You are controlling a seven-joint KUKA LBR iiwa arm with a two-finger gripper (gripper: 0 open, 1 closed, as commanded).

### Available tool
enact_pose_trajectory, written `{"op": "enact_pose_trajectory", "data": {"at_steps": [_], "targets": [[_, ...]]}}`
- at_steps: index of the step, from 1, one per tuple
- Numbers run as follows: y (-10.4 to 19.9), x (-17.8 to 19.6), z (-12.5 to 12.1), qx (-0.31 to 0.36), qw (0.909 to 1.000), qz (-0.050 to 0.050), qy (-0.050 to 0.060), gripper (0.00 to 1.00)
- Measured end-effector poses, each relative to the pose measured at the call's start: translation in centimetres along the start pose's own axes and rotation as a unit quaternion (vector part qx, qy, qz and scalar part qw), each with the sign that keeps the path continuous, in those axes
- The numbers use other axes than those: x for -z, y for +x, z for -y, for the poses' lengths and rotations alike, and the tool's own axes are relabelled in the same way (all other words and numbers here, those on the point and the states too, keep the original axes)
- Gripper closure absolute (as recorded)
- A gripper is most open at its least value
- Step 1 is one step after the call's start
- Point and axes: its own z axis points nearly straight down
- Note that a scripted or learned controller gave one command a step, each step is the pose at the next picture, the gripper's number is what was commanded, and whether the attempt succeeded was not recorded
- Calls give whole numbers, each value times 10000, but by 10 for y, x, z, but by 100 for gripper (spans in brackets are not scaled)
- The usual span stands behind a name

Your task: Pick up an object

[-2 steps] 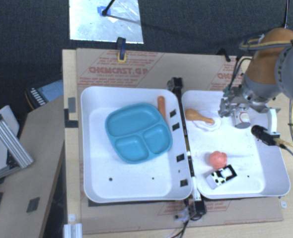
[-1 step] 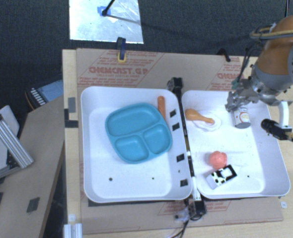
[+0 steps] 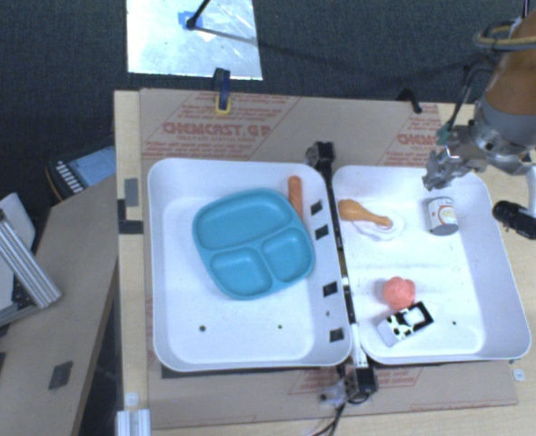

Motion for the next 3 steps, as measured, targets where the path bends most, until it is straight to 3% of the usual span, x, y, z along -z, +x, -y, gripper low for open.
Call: {"op": "enact_pose_trajectory", "data": {"at_steps": [1, 3], "targets": [[0, 35, -1, 6, 10000, 0, 2, 100], [106, 6, 1, 28, 10000, -15, 21, 100]]}}
